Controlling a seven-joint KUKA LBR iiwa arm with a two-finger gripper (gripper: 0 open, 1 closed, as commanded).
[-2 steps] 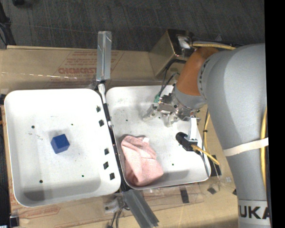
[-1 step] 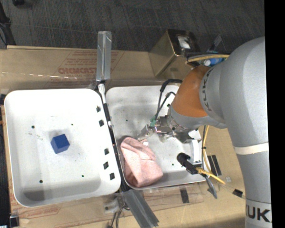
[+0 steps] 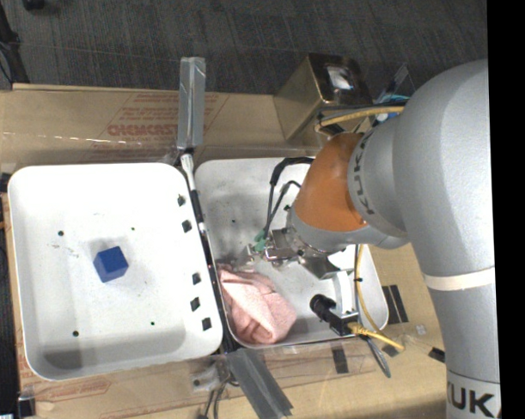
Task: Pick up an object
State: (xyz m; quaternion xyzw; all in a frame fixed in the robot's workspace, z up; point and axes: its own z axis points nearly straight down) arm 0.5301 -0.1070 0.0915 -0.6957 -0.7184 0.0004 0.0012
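Observation:
A small blue cube (image 3: 110, 262) lies in the left bin (image 3: 43, 341), left of its middle. In the right bin (image 3: 236, 184), a crumpled pink cloth (image 3: 254, 306) rests against the near left corner. My gripper (image 3: 265, 246) hangs low in the right bin, just above the far edge of the pink cloth. The grey arm with its orange band (image 3: 331, 198) covers most of the right bin's right half. I see nothing lifted off the bin floor.
A divider with black clips (image 3: 195, 250) separates the two bins. A metal bar (image 3: 190, 99) stands at the far edge between them, and a brown box (image 3: 314, 91) sits behind the right bin. Cardboard lies beneath the bins.

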